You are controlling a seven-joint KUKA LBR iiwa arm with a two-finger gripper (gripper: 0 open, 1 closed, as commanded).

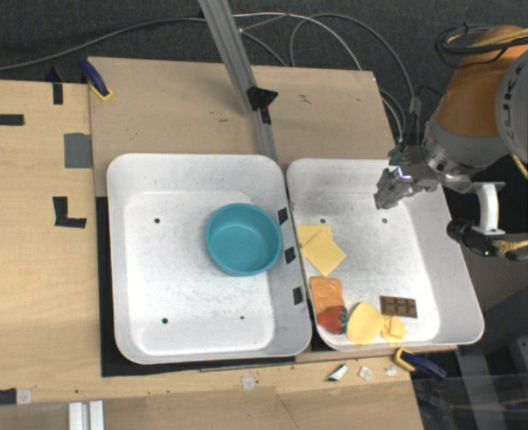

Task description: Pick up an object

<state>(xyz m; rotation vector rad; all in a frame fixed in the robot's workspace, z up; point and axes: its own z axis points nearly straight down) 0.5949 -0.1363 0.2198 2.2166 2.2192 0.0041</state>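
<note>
A round teal bowl [243,238] is seen standing upright in the left bin [138,186], near that bin's right wall. In the right bin [443,267], a flat yellow cheese-like slice [322,248] is laid near the left wall. Just below it an orange block [326,289] is placed, touching a small red strawberry-like piece [332,319]. Beside these, a yellow rounded piece [366,322] and a dark brown chocolate bar [398,307] are found along the near wall.

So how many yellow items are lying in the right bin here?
3. A pale yellow slice lies near the right bin's left wall, a rounded yellow piece sits at the front edge, and a small yellow bit touches its right side. More could be hidden underneath.
</note>
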